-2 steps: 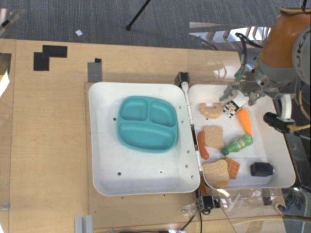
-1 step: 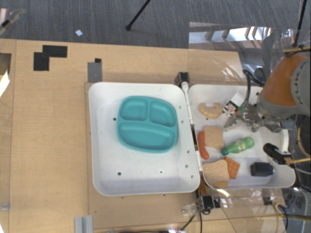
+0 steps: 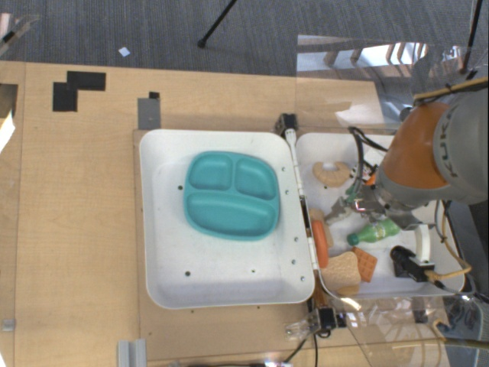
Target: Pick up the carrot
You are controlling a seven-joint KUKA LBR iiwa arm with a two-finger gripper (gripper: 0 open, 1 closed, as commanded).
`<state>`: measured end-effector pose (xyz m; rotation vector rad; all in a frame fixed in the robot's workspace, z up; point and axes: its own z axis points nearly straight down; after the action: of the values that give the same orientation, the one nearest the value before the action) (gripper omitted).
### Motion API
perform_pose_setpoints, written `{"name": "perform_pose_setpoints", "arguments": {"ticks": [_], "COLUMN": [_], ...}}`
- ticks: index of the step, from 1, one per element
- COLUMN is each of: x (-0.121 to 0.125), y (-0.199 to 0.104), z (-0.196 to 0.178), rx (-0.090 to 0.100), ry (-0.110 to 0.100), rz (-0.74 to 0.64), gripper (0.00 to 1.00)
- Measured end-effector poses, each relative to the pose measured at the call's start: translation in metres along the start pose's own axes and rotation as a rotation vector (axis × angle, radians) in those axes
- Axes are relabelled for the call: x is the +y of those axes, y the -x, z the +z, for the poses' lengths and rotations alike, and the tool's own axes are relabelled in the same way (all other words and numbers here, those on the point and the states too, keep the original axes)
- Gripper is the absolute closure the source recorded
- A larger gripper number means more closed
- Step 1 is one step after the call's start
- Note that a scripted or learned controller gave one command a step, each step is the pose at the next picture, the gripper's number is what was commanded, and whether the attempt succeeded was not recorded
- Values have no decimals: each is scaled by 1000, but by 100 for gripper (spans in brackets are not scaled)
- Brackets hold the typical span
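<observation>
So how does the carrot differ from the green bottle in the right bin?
The carrot is orange and lies along the right bin's left wall, pointing up and down the view; the green bottle lies nearly crosswise, mid-bin. The carrot lies apart from the gripper; the bottle sits just under it. Both are slim and lying flat.

We saw the wooden bench [image 3: 76, 228] bearing two white bins: left bin [image 3: 164, 274], right bin [image 3: 306, 151] touching it.
</observation>
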<state>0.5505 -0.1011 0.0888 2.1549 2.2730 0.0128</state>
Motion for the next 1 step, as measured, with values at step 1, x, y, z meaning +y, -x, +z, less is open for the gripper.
{"name": "perform_pose_setpoints", "arguments": {"ticks": [1], "x": [-61], "y": [-10], "z": [-3], "rx": [0], "ry": [-4], "rz": [-218], "gripper": [0]}}
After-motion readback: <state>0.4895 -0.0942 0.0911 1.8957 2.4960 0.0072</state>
